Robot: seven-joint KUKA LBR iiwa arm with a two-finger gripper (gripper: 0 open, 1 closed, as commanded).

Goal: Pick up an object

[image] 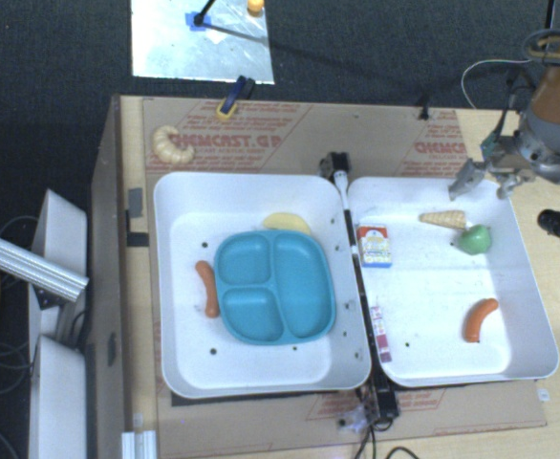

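My gripper hangs above the far edge of the right bin, open, its two fingers spread with nothing between them. Just below it in that bin lie a cream ice-cream cone and a green round object. Further toward the front right lies an orange sausage. A small red and white carton sits by the bin's left wall. In the left bin a blue sectioned plate lies beside another orange sausage, with a yellow piece behind the plate.
A pale curled object and a yellow-and-blue clamp rest on the cardboard behind the left bin. A metal sheet lies further back. A clip sits where the two bins meet. Cables loop above the arm at the right.
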